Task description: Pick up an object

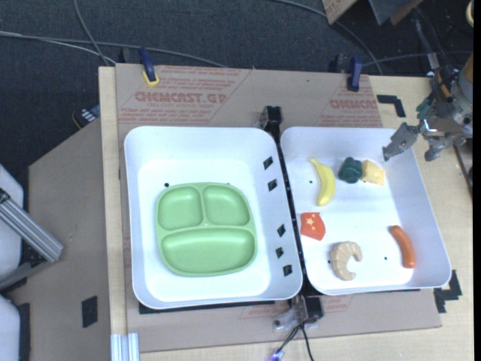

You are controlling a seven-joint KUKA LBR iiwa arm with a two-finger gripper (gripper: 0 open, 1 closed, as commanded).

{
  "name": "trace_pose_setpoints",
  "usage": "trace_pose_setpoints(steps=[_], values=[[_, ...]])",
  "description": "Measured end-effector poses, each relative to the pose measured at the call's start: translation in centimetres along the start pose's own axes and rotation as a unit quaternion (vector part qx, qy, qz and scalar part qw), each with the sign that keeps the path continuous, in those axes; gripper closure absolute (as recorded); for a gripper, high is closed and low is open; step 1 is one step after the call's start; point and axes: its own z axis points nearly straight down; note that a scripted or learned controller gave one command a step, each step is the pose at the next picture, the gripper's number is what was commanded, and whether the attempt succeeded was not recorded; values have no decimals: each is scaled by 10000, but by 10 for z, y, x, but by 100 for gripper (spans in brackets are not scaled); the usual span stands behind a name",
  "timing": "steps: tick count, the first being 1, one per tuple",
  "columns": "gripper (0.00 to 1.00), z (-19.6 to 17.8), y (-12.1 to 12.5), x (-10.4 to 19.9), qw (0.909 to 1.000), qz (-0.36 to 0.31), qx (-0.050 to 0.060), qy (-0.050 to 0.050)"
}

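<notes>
Left bin [139, 201]: green tray [205, 229]. Right bin [428, 224]: banana [325, 183], croissant [345, 259]. End effector [418, 147] wide, holding nothing.

A robotics lab: clamped bench board [225, 89], trailing cables [90, 36].

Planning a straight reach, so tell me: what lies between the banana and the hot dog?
In the camera view, bare white bin floor runs between the banana and the hot dog; the croissant sits below that line.

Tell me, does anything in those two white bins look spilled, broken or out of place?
Nothing stands out. The green tray lies flat in the left bin; the banana, croissant, sausage and other toy foods lie loose and apart in the right bin.
</notes>
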Motion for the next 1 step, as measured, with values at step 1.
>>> trace_pose_setpoints(steps=[1], values=[[0,-7,2,1,10000,-16,-63,-14]])
